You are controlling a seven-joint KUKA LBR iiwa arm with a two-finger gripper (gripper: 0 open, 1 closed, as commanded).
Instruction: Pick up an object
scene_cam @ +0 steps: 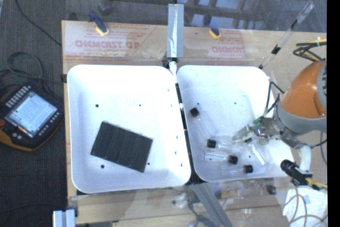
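Currently: gripper (254, 132) low over right bin (223, 74), among clear vials (219, 157); finger state cannot be told. Nothing visibly lifted; pick pending. Left bin (122, 74): dark panel (121, 146).

dark ribbed rectangular panel (121, 146): lies flat, skewed, in left bin (79, 87). clear black-capped vials (223, 157): lie scattered on their sides in right bin (223, 80).

The arm (305, 101) shows a rounded, glossy orange band above a grey wrist section. Thin dark cables run beside it. Its tool (254, 130) is a small cluster of metallic and pale parts with a green spot.
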